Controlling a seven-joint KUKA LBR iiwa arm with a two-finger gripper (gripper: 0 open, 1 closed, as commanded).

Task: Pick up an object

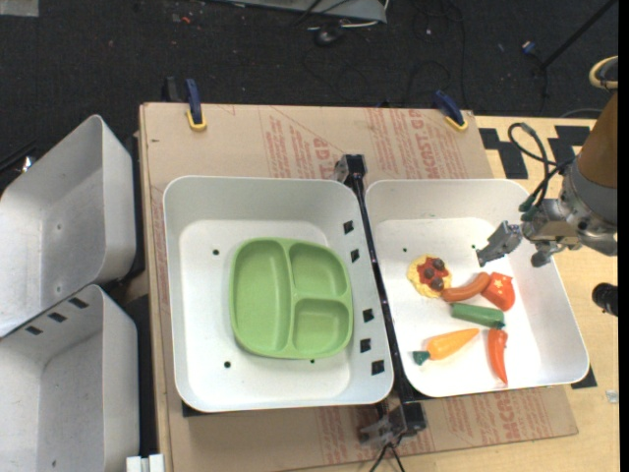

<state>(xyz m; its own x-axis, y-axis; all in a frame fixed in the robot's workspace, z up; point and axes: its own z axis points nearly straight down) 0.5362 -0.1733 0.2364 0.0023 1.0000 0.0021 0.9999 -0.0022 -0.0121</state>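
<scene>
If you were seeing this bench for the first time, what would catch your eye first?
Probably the green divided plate, alone in the left bin. Next, the bright cluster of toy food in the right bin: a carrot, a red pepper and more. The end effector hovers just above that cluster.

Lab: clamped board, floor cables

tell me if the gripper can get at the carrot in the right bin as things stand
Probably yes. The gripper hangs over the right bin with its fingers apart, and the carrot lies bare on the bin floor with nothing on top. The green pepper and red chilli lie close by.
</scene>
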